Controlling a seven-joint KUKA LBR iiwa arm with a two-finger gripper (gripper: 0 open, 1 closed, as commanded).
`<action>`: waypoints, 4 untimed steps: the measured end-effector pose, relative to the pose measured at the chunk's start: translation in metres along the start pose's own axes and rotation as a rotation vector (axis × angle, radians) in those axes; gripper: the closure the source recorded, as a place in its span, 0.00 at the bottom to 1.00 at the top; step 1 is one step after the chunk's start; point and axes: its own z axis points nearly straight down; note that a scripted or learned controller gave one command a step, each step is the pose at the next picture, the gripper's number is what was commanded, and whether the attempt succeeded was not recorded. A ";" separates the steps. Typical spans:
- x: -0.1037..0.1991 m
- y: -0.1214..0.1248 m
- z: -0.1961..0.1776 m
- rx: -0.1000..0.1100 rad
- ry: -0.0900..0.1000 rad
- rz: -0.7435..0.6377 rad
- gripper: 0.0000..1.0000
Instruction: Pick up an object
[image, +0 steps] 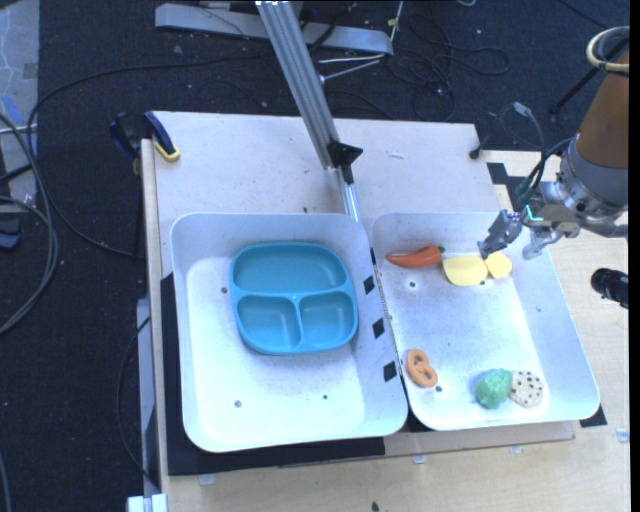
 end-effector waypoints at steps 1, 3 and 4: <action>0.000 0.001 -0.002 -0.004 -0.001 -0.001 0.00; -0.008 0.001 0.102 -0.002 0.000 0.002 0.00; -0.006 0.012 0.151 -0.006 -0.001 -0.001 0.00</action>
